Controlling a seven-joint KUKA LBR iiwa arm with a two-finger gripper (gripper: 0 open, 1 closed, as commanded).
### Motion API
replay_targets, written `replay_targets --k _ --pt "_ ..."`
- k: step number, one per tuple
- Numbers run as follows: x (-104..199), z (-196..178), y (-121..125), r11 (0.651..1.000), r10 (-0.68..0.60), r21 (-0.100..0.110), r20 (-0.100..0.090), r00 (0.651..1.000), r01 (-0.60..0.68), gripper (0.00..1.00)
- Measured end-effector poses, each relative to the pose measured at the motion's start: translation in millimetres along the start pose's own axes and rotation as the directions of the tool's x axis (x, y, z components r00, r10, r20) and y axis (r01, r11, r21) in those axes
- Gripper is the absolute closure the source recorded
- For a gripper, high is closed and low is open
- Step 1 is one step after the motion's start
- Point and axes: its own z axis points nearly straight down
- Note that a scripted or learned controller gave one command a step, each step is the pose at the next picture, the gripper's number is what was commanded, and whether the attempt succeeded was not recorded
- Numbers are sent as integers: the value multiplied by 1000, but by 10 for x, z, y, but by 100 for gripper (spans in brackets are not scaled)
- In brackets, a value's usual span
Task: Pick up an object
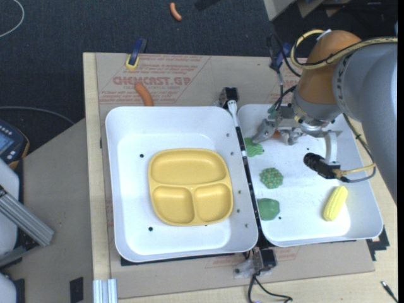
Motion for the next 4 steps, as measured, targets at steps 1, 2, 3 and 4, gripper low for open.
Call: replay_targets --k 1,2,3,4 --pt "9 -140 22 1000 -1 -8 -1 1000 1 100" --pt "-82 -734 37 1000 0 -9 3 1000 0 100" --pt "-117 -1232 138 1000 -1 -10 3 1000 1 100" --pt "-117 -1414 147 1000 -1 -6 2 1000 1 100"
